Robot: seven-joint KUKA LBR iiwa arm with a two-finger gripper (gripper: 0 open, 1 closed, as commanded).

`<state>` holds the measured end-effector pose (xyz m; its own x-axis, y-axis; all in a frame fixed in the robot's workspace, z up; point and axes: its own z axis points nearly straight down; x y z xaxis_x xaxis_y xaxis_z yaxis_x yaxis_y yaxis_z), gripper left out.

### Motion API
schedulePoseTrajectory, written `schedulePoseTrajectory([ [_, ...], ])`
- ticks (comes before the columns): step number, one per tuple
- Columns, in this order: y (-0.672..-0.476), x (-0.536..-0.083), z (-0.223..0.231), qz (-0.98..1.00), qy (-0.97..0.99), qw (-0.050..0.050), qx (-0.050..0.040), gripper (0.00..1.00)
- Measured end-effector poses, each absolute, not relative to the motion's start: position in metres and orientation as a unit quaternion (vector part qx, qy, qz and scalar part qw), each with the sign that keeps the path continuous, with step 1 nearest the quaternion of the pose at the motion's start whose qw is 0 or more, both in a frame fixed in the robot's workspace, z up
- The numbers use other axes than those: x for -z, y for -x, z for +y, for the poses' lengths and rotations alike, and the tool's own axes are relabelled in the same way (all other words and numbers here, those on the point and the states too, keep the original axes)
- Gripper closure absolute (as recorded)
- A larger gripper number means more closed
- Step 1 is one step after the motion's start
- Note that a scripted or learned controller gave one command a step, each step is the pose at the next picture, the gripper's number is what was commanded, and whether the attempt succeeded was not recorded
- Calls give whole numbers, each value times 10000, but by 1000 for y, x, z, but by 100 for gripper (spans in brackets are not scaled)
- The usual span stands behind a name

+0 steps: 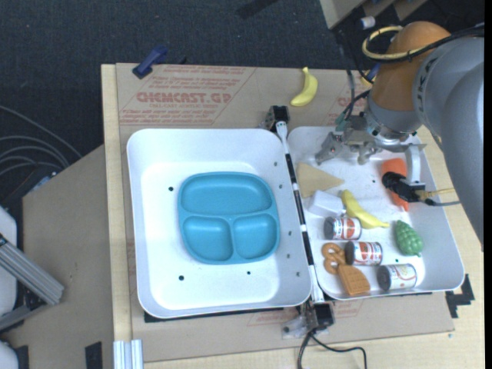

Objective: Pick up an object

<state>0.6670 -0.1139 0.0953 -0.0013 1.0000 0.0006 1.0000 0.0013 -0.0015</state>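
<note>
My gripper (344, 153) hangs low over the far end of the right bin (446, 252), its fingers spread open with nothing between them. Just in front of it lies a tan cheese wedge (317, 180), then a white block (326, 202) and a yellow banana (362, 212). An orange carrot (393, 167) lies to the gripper's right, partly hidden. Nearer the front are three small cans (343, 227) (366, 253) (398, 275), a green knobbly fruit (409, 237), a pretzel (332, 255) and a brown toast piece (354, 282).
The left bin (154, 175) holds a blue divided plate (227, 216). A second banana (305, 90) lies on the board beyond the bins. The arm's orange band (403, 64) and grey body stand over the bench's far right corner.
</note>
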Motion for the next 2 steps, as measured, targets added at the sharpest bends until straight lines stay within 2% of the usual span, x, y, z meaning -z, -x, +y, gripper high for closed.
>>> schedulePoseTrajectory([
  [2, -667, -85, -130, -7070, 7072, 0, -2, 0],
])
